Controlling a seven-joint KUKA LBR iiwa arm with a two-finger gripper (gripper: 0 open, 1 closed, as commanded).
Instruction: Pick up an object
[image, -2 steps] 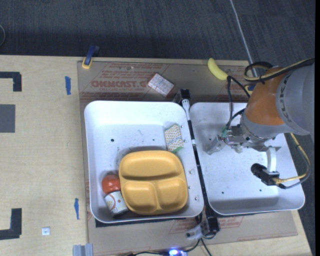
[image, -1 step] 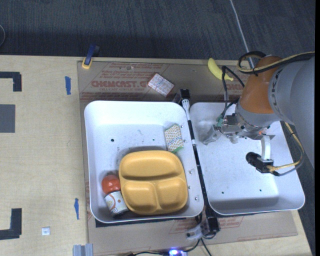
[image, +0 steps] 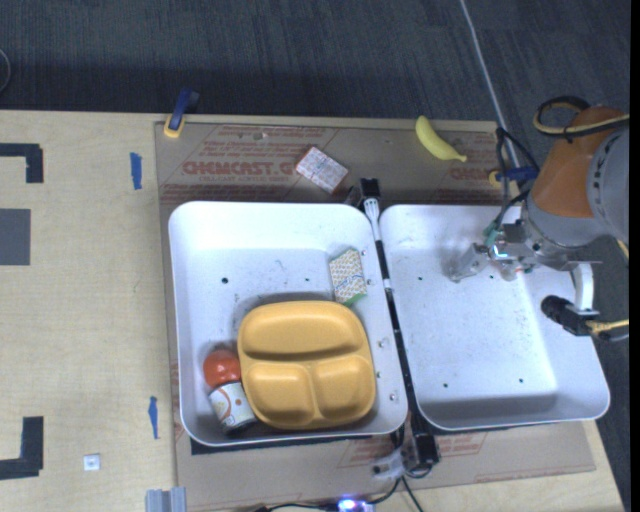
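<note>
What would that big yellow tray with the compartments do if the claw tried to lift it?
The yellow tray looks like moulded plastic, so probably stiff and light for its size. It is broad and shallow with rounded edges, so a narrow claw might slip off the rim. It lies close against the small orange-topped bottle, so a push would likely nudge that too.

Both bins are white, the left one scuffed with dark marks. In it, far left of the end effector, lie a mustard-yellow tray, an orange-and-white can and a packet with fine green-white print. Behind the bins: yellow banana, red-checked packet, blue clamp. Arm grey, orange band. Desk pale wood.
</note>
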